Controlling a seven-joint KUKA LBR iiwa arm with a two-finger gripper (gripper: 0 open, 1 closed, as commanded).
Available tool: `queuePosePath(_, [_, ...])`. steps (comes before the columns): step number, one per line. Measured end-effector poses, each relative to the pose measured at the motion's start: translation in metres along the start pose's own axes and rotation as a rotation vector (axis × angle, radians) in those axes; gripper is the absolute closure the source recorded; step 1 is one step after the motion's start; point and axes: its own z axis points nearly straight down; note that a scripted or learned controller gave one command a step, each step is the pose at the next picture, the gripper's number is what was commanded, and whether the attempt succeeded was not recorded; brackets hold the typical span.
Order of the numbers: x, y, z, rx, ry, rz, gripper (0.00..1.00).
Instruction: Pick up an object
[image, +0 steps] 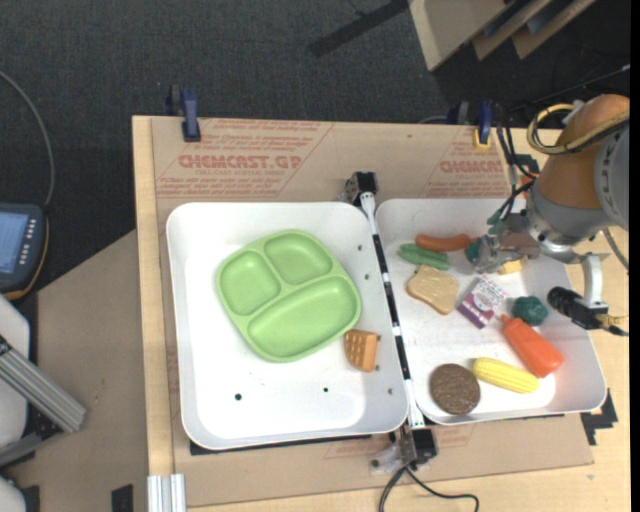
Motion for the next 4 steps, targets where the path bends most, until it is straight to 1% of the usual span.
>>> queuePosePath(1, [0.0,0.0,0.001,0.002,0.001,0.0,0.0])
queuePosePath(2, [0.025,0.035,0.013,0.019,0.002,-0.005,0.0])
queuePosePath(3, [0.024,0.037,0.0,0.005,0.001,-0.001,1.0])
queuePosePath(4, [0.118,0.042,-0.096,-0.007,0.004,-0.008,1.0])
